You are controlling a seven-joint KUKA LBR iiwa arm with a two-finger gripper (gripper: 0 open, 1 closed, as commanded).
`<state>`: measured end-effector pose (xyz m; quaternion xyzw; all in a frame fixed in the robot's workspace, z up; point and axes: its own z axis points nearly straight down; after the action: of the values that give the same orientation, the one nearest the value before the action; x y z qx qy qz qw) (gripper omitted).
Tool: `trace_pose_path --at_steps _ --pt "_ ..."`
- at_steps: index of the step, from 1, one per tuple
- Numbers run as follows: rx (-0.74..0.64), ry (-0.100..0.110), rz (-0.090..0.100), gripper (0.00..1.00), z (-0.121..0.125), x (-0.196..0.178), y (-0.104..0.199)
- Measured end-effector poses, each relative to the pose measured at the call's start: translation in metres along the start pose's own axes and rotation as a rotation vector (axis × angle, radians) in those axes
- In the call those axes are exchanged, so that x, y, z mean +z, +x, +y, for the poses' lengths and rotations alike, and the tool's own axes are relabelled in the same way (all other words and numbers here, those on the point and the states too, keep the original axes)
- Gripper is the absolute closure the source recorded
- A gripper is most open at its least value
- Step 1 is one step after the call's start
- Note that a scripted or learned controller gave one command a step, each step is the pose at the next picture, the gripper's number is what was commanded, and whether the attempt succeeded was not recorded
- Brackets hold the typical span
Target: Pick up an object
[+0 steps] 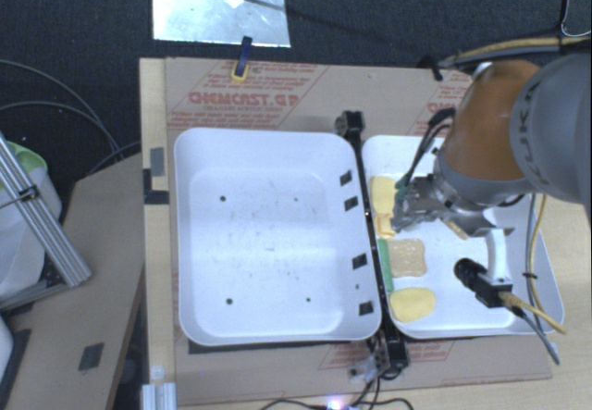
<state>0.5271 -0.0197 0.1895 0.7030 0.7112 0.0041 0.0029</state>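
1. Jaws (400, 214) low inside the right bin (536, 292), at its left side; released or clenched, cannot tell.
2. Just beside them: a yellow piece (382, 192) on the far side, a toast-like slice (407, 257) on the near side.
3. Nearer still, a yellow oval object (413, 304).
4. Along the divider, a green strip (384, 266).
5. Left bin (268, 232) beside, on the table (277, 93).

Toast slice (407, 257), yellow oval (413, 304), flat in right bin (536, 302)
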Motion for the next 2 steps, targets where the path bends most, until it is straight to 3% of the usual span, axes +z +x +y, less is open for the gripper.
trace_pose_path --at_steps 1,2 --pt "0.001 -0.006 0.001 1.00 0.002 -0.120 0.042" --pt "0.000 0.007 0.001 1.00 -0.021 -0.118 0.116"
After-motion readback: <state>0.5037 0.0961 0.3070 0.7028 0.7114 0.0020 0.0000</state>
